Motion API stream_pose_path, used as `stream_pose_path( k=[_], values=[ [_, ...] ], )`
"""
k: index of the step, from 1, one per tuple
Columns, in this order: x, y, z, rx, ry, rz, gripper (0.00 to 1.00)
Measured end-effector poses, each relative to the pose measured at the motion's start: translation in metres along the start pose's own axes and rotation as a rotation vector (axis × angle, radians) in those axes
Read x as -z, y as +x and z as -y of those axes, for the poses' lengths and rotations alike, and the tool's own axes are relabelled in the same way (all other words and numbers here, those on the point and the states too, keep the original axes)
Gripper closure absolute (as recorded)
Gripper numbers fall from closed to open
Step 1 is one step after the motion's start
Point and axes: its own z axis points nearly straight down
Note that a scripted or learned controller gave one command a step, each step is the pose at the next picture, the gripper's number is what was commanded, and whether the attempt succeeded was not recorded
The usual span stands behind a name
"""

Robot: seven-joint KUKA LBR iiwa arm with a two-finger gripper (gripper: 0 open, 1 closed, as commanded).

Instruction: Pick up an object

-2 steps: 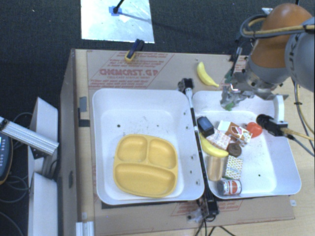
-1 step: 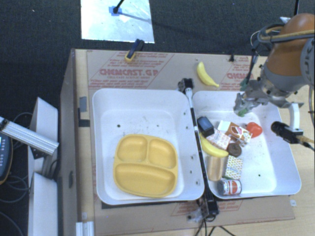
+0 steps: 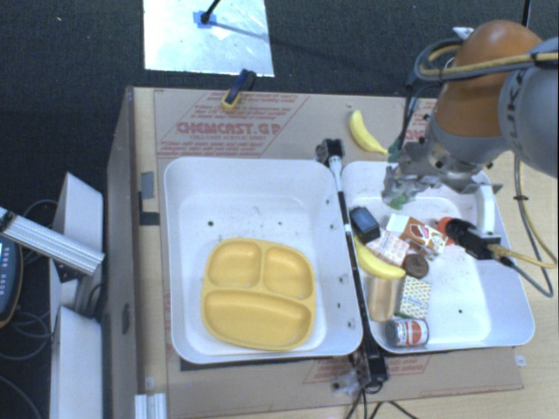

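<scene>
Banana [image 3: 377,262] is the likeliest pick, by my judgement. In the camera view it lies on the left side of the right bin [image 3: 489,312], against the wall shared with the left bin [image 3: 253,190]. A black block [image 3: 364,223] sits just beyond it, and a gold cup [image 3: 383,295] touches its near end. A red-and-white packet [image 3: 425,234] and a can [image 3: 408,331] lie close by.

The gripper [image 3: 402,192] hangs over the bin's far-left corner, apart from the banana. Whether the jaws are apart or together I cannot tell.

The banana looks light, and it is probably firm-skinned with some give and smooth enough to slip. I would take it across the middle of its curve, where the neighbours leave it free. The can would likely roll, and the packet would crumple.

A second banana [image 3: 367,133] lies on the desk beyond the bins. A yellow tray [image 3: 258,293] sits in the left bin. Red print on the cardboard sheet [image 3: 229,129] reads "CHEMCAST". The labels on the can and the packet are too small to read.
</scene>
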Motion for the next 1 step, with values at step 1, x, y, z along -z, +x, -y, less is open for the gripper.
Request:
stream_pose_path(
  k=[1],
  values=[
    [0.0253,-0.0110,0.0346,-0.002,-0.001,0.001,1.00]
  ],
)
